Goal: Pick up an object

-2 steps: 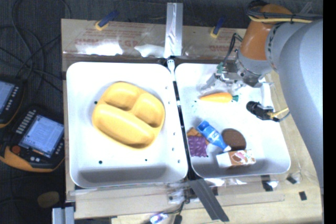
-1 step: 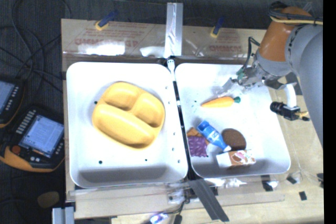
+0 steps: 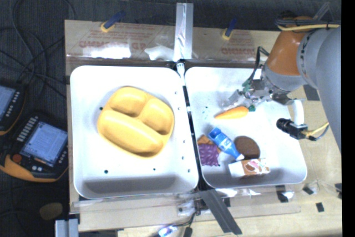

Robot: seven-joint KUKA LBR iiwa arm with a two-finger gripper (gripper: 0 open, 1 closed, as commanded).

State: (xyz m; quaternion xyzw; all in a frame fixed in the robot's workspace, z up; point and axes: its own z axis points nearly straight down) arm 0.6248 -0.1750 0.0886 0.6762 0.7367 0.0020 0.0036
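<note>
Gripper point(image 3: 248, 94) sits low in the right bin point(image 3: 288, 172), near its upper middle, hanging from the grey arm point(image 3: 324, 61) with the orange band. Its fingers are small, metallic and blurred against the white floor, so whether they are released or clenched cannot be told. Nothing can be confirmed between them.

Carrot point(image 3: 231, 113), orange and tapered with a small green end toward the gripper, lies on the bin floor just below and left of the fingertips. Contact between the two cannot be settled; the green end appears to meet the gripper's tip.

Lower in the same bin: a blue packet point(image 3: 221, 140), a purple item point(image 3: 208, 155) partly hidden at the bin's left wall, a dark brown round object point(image 3: 247, 146), and a white and red carton point(image 3: 250, 167) at the front wall. A black cylindrical part point(image 3: 289, 126) projects near the arm.

Left bin point(image 3: 83, 175) holds a large yellow lobed object point(image 3: 135, 120), well apart from the gripper.
</note>
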